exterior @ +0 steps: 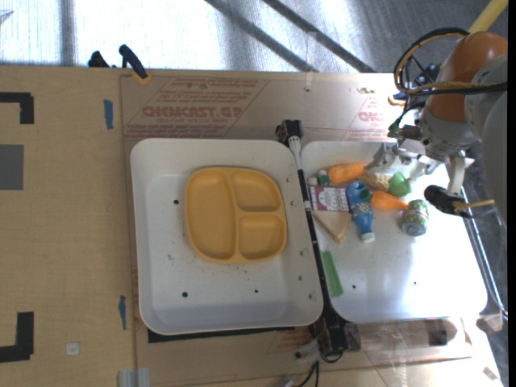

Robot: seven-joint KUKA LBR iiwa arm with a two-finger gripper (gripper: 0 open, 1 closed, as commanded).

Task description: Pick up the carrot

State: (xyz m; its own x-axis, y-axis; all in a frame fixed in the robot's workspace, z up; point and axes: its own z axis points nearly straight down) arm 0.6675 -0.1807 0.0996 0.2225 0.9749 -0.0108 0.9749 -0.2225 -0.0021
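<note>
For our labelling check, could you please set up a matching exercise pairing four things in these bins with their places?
Things:
1. yellow divided plate
2. carrot
3. blue bottle
4. small can

Places:
A. right bin, nearest its right edge
B. middle of the left bin
C. right bin, top of the pile, by the gripper
D. right bin, lying below the carrot

Pairs: 1-B, 2-C, 3-D, 4-A

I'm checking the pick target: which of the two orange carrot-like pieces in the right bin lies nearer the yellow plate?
The orange carrot-shaped piece at the bin's upper left, beside the red-white carton; the other orange piece lies further right.
</note>
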